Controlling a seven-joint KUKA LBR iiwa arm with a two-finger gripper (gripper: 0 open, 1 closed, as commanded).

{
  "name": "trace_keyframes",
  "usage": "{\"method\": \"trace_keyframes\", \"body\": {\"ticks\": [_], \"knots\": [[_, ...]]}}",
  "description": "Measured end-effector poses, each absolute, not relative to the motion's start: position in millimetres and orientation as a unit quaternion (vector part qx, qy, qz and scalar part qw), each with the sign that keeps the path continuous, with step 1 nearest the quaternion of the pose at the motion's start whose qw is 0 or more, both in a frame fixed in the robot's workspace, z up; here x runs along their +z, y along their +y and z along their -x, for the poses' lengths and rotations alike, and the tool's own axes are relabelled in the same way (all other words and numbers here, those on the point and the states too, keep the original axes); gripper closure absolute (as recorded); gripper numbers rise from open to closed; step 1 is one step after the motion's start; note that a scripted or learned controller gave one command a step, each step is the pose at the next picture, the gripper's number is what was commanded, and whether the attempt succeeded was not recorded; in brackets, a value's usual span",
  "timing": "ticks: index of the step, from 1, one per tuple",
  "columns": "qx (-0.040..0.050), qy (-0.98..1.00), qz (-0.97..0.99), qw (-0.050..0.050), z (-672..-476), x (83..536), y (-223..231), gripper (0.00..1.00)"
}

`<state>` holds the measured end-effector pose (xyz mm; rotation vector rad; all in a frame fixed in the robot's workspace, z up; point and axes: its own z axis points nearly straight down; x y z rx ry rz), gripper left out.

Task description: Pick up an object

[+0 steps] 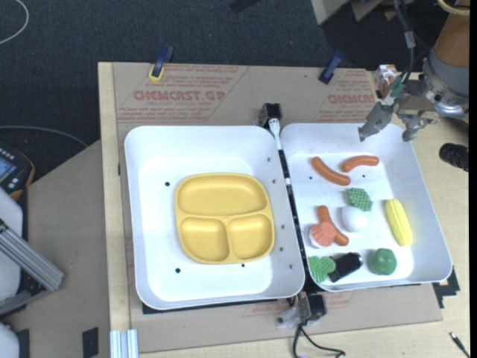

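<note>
The right bin (425, 192) holds several toy foods: two reddish sausages (330, 171) (360, 162), a green knobbly piece (359, 198), a white egg (355, 218), a yellow corn cob (399, 221), an orange-pink piece (326, 230), a green leafy piece (321, 268), a black item (346, 265) and a green round fruit (383, 261). My gripper (389, 131) hovers over the bin's far edge, above the sausages. It is open, with its two fingers spread and nothing between them.
The left bin (149, 170) holds a yellow divided plate (223, 217). A black clip (271, 115) sits at the far end of the seam between the bins. Blue clamps (159, 62) (330, 67) hold the cardboard base at the back.
</note>
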<state>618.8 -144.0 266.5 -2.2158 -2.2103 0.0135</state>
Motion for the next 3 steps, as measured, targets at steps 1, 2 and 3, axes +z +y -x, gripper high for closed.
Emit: {"method": "trace_keyframes", "body": {"ticks": [1,2,3], "knots": [[0.0003,-0.707,0.707,0.000,-620.8,274.5,-143.6,0.00],[0.0017,-0.708,0.707,0.002,-626.8,218.6,-135.7,0.00],[0.0017,-0.708,0.707,0.003,-628.8,174.8,-131.4,0.00]]}}
